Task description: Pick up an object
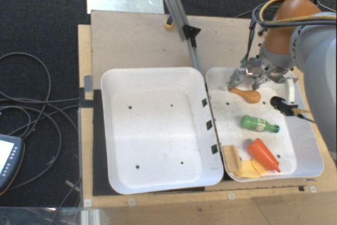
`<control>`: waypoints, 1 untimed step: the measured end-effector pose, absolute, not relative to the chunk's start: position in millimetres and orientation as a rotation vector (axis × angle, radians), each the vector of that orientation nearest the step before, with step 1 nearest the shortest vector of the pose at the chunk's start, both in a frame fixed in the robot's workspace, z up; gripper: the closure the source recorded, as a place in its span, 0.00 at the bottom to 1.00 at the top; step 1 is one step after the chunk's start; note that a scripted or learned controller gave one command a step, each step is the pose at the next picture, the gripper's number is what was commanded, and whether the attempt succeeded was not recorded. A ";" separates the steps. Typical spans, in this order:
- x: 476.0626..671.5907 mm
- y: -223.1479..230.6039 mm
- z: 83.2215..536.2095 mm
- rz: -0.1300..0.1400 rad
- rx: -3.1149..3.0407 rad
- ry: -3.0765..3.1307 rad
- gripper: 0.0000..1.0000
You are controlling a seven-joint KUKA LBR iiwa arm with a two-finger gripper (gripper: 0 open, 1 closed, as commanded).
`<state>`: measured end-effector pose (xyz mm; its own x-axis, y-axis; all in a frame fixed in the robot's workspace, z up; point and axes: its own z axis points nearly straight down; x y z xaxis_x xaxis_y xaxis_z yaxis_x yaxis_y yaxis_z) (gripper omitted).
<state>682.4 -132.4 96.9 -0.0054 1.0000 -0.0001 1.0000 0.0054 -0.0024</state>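
Hovering over smooth tan drumstick (247,94), metal pincer (245,77); finger state unclear; glossy green bottle (259,124) nearby.

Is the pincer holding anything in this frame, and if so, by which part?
It cannot be told. The pincer is down at the tan drumstick-shaped toy in the right bin, at its narrow end, but the view does not show the toy between its fingers.

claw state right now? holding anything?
Claw: low in the right bin, just above the brown drumstick toy. Open or closed cannot be told, and no grasp is visible.
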 end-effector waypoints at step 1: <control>684.8 -132.8 112.1 -0.003 -2.215 -2.236 1.00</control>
